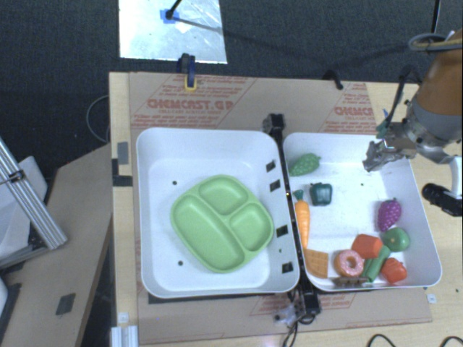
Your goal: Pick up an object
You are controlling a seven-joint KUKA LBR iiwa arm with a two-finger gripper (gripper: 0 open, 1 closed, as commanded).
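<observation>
The arm hangs over the far right corner of the right bin, its gripper above bare white floor. Nothing sits between the fingers, and whether they are spread or pressed together I cannot tell from this slanted look.

So the pick has not begun; this reads as the approach step, with no object chosen by contact yet. The candidates all lie in that right bin. The green leafy vegetable rests by its far left wall, the dark teal piece just nearer than that, and the carrot runs along the left wall. The purple grapes lie by the right wall, nearest to the gripper. Toward the near right corner sits a crowd: the pink doughnut, a red-orange piece, a green piece and a red one, touching or almost touching.

The green divided plate sits alone in the left bin, beyond the right bin's left wall.

Next, I judge, the gripper must travel toward the near side, centre over one item, probably the grapes standing apart, then descend and close.
</observation>
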